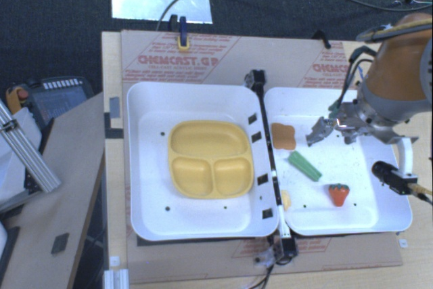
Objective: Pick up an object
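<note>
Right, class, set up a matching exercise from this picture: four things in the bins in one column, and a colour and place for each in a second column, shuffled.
Things:
1. divided plate
2. toy strawberry
3. green stick
4. toast slice

Descriptions:
A. red, near the right bin's front
B. brown, right bin, by the divider between bins
C. yellow, middle of the left bin
D. green, lying at a slant between the brown and red items

Pairs: 1-C, 2-A, 3-D, 4-B
</note>
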Controlling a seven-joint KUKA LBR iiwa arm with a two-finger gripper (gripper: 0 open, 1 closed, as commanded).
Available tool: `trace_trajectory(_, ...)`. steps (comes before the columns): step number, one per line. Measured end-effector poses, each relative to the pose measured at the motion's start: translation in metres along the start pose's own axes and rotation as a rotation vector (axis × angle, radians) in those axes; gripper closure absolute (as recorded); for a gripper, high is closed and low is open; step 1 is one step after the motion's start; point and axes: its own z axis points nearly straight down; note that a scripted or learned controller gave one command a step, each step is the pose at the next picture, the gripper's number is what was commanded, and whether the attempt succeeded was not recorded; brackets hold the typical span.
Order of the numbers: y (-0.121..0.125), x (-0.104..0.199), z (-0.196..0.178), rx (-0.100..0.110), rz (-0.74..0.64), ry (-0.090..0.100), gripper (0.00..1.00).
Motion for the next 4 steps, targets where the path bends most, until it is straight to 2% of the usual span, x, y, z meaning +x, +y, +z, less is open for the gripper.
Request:
trace_trajectory(1, -0.008, 0.001, 0.059, 0.001, 0.0, 0.0, 0.0)
trace_trajectory(2, -0.01, 0.002, 0.1, 0.0, 0.0, 0.0, 0.0)
trace_trajectory(3, -0.009, 0.001, 0.088, -0.004, 0.001, -0.001, 1.0)
trace_trajectory(4, -0.01, 0.002, 0.045, -0.006, -0.002, -0.001, 1.0)
